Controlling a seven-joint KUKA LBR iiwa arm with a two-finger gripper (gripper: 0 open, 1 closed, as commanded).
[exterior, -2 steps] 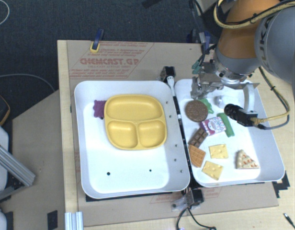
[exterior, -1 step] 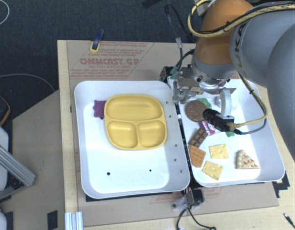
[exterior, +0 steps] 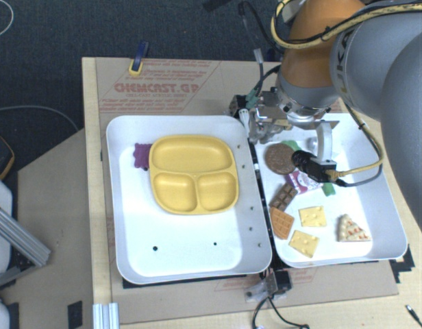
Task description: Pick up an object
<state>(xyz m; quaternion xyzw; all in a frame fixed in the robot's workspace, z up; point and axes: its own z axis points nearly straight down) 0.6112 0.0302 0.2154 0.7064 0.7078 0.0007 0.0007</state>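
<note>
The gripper (exterior: 271, 130) hangs over the right bin's (exterior: 379, 199) far left corner, just by the brown cookie (exterior: 280, 159), likely to grab it; open or shut, I cannot tell.

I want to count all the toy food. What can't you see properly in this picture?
In the camera view:
- purple thing, left bin: half hidden behind the yellow plate, shape unclear.
- far end of the right bin: covered by the arm.
- small green piece, right bin: too small to name.
</note>
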